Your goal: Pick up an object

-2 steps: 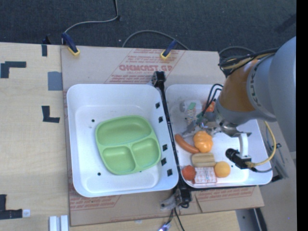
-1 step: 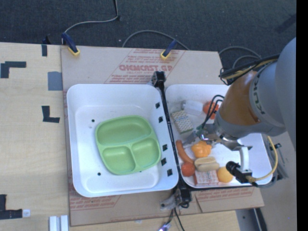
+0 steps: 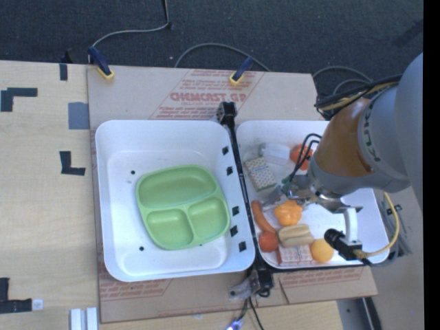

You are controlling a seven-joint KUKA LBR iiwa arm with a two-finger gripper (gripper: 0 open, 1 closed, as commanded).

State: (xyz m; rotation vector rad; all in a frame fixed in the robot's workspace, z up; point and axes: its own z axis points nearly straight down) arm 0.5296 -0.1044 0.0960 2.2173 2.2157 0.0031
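Reaching in from the right, the grey KUKA arm [image 3: 375, 139] with its orange band hangs low over the right bin [image 3: 380, 208], its gripper [image 3: 287, 190] down among the clutter near the divider between the two white bins; how the jaws stand cannot be told, since the wrist hides them from above. Just below the gripper sits an orange pepper-shaped toy [image 3: 289, 214], close to it but not visibly held. Below that toy lies a tan bread roll [image 3: 295, 235], with a small red tomato [image 3: 268, 240] to its left and an orange ball [image 3: 321, 251] to its right, all resting near the front wall of the right bin. An orange carrot-like stick [image 3: 260, 215] lies slanted along the divider side, left of the pepper toy. Above the gripper, a speckled grey packet [image 3: 259, 172] lies tilted, and a second orange fruit [image 3: 300, 154] peeks out beside the arm's band. Left of the divider, the left bin [image 3: 117, 184] holds a green three-compartment plate [image 3: 182, 205], lying flat near its middle. Both bins rest on a cardboard sheet [image 3: 199, 95] clamped to the wooden bench [image 3: 41, 205].
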